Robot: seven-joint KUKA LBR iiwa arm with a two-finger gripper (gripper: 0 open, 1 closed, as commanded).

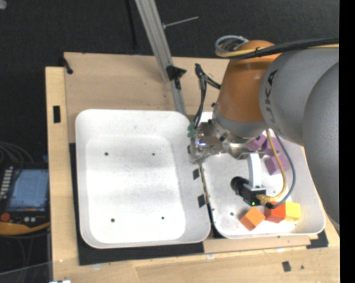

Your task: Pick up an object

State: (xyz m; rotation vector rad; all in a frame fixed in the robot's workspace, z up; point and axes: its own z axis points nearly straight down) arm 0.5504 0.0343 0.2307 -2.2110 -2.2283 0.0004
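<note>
3 blocks [270,213] beside black part [243,188]

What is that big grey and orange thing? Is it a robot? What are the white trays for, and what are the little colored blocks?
Yes, it is a robot arm, grey with an orange band, reaching in from the right. The picture comes from one camera fixed above the bench, looking down at a slant. On the wooden bench sit two shallow white bins side by side, the left bin and the right bin. The arm hangs over the right bin. Near that bin's front edge lie an orange block, a red block and a yellow block, with something purple farther back. The robot's job is to pick one up. Its hand is tucked under the arm, so I cannot tell whether it holds anything.
</note>
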